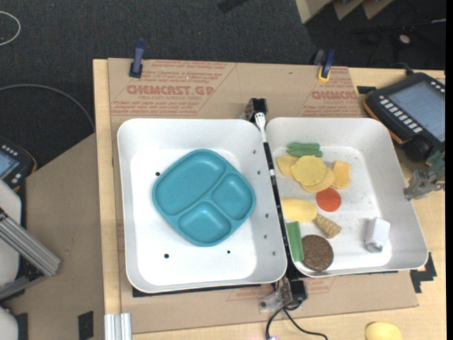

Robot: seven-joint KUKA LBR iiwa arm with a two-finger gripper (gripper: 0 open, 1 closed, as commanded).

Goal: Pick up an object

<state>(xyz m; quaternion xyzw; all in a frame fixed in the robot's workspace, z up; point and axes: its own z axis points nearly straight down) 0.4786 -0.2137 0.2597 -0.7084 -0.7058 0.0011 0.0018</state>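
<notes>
Teal divided plate (204, 197) lies alone in the left bin (134, 190), a little tilted. The right bin (396, 190) holds the small objects, clustered at its left side: green piece (304, 149) at the far end, yellow discs (310, 170) touching an orange piece (342, 174), red disc (328, 200), yellow lump (299, 209), green stick (293, 239) along the wall, brown disc (316, 251). A white block (376, 234) lies apart, near right. Pincer (423, 181) sits just outside the right rim; open or closed, cannot tell. Both bins rest on the cardboard surface (212, 91).
</notes>
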